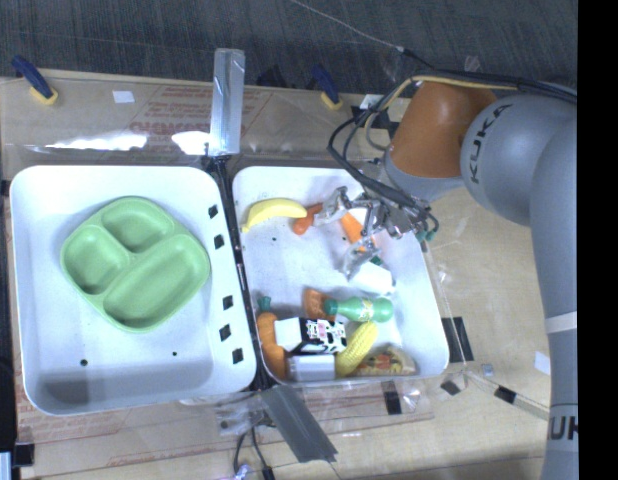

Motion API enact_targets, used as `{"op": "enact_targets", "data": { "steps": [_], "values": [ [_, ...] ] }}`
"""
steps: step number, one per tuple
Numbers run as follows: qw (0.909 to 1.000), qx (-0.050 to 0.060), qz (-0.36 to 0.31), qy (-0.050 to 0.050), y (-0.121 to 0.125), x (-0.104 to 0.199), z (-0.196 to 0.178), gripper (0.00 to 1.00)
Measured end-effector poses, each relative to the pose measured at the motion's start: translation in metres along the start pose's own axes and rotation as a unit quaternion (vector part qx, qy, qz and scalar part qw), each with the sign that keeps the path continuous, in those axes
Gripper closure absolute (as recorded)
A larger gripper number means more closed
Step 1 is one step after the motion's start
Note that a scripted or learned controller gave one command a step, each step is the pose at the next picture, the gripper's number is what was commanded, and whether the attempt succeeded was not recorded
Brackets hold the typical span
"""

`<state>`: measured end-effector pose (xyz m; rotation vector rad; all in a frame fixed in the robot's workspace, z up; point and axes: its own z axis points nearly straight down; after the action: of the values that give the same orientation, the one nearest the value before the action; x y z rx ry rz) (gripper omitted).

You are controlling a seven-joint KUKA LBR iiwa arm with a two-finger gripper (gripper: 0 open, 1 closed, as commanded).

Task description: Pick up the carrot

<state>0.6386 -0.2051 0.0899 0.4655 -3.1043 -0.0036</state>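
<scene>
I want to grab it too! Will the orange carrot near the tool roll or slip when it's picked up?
The carrot looks smooth and tapered, so it may slip from the tool. Its rounded shape suggests it could roll on the bin's flat floor. It looks like stiff, light toy plastic, probably not floppy.

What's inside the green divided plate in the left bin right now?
Nothing shows inside the green divided plate: all three compartments look bare. It sits in the left bin; whatever lies beneath the plate is covered.

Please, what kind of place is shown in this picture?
Probably a robotics lab bench set up for picking trials. A KUKA arm reaches over two white bins: the right bin holds toy food such as a banana, the left bin a green divided plate.
</scene>
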Motion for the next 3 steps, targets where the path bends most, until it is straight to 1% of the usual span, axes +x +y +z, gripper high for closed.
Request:
{"op": "enact_targets", "data": {
  "steps": [1,2,3],
  "values": [
    [1.0000,0.003,-0.002,-0.004,0.000,-0.004,-0.015,1.00],
    [0.9988,0.004,-0.049,-0.005,-0.009,-0.019,-0.085,1.00],
    [0.9988,0.002,-0.048,-0.003,-0.009,-0.018,-0.081,0.00]
  ]
}}
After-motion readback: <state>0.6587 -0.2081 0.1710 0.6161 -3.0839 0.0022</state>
